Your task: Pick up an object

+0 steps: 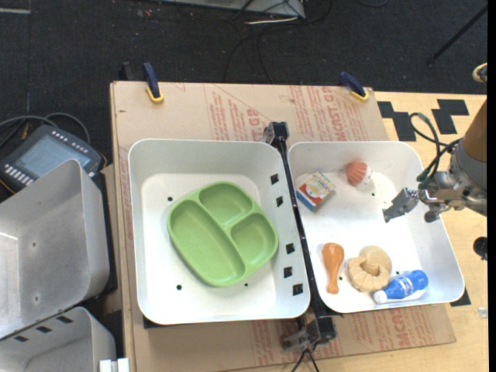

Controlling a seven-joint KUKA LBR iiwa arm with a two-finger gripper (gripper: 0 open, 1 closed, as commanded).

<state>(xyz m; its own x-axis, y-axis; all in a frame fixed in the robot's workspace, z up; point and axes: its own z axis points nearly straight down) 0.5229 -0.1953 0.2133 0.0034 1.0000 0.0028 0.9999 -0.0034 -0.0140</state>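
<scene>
Pick-up task at an early stage. Nothing had been lifted: every object lay on a bin floor, and no object was seen between the fingers of the tool (411, 204). The tool was seen at the right rim of the right bin (434, 231), above the bin's bare right side, with its two dark fingers spread apart, wide and holding nothing. The approach, the closing on an object and the lift were judged to be left to do.

No single object was named by the task; five candidates lay in the right bin. The ball (356, 172) was at the far side, near the tool but apart from it; being round, it had no long axis. The carton (315, 190) lay far-left, its long axis running from near-left to far-right. The drumstick (333, 266) lay near-left, its long axis running almost straight near to far, thick end far, thin end near. The pastry (369, 267) was just right of it, roughly round. The bottle (401, 287) lay on its side at the near edge, touching the pastry, its axis running left to right with a slight tilt, its blue end to the right; which end bore the cap could not be told.

A green plate (222, 232) lay in the left bin (147, 208), well apart from the tool.
</scene>
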